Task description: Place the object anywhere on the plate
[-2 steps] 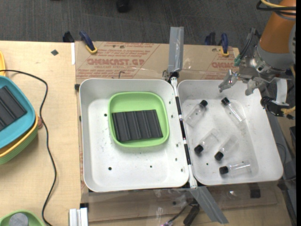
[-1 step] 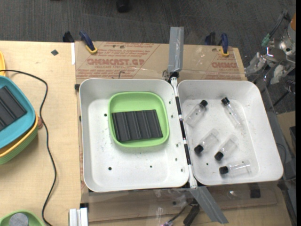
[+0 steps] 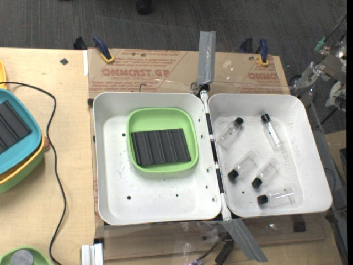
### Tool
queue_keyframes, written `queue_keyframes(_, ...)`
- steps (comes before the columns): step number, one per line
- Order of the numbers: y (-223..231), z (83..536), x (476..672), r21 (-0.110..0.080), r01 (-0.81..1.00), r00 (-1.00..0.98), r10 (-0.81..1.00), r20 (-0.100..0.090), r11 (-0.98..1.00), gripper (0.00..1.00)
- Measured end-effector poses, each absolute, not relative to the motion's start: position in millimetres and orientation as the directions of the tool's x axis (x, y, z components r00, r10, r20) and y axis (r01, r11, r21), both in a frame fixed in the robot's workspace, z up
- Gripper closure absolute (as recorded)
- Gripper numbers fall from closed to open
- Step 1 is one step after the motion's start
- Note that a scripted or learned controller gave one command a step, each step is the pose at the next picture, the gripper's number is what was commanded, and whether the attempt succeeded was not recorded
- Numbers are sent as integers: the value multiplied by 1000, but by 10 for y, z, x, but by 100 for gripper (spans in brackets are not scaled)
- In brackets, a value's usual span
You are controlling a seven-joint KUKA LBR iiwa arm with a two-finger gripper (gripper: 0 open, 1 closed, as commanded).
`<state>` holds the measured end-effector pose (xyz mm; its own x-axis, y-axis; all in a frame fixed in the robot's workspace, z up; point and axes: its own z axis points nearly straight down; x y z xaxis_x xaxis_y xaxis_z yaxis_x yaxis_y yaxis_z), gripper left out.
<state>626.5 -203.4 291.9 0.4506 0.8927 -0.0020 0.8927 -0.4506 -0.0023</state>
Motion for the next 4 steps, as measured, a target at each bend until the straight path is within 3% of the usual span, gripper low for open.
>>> queue_keyframes(1,-2033,3126,6467,-1,789,615,789,-3,-615,0)
queue_keyframes(2,-2139,3360,6541,-2,611,792,611,-4,-792,0)
queue_keyframes(4,-2208,3527,6518,-1,231,973,231,-4,-973,0)
